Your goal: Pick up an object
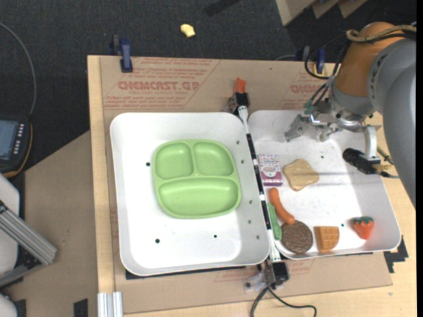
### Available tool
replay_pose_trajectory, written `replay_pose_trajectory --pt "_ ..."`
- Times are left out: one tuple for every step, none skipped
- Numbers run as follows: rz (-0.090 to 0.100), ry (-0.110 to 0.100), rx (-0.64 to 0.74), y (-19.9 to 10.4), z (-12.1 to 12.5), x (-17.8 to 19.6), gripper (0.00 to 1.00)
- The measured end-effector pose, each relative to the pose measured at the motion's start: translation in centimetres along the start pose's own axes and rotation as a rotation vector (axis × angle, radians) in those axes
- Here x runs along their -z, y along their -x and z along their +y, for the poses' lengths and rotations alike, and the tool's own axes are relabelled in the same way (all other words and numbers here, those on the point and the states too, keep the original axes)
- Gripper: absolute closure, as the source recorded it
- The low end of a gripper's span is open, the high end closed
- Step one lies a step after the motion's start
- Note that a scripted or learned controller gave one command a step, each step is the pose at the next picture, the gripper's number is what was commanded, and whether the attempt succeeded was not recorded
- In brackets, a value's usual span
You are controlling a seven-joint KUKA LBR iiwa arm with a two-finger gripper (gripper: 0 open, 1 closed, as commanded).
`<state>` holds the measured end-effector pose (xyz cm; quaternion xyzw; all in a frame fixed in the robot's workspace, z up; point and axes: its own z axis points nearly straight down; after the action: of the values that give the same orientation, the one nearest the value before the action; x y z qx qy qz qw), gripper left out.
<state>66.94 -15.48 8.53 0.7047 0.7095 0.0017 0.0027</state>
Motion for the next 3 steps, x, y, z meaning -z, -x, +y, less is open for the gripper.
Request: replay_pose_trajectory --pt "0.004 -0.014 -0.009 -1.0 -9.5 0.3 0.00" --pt "0.003 -0.012 -0.009 -1.5 -14.0 0.0 0.00" --pt "0.001 -0.004 -0.008 -1.5 -13.7 1.0 1.00"
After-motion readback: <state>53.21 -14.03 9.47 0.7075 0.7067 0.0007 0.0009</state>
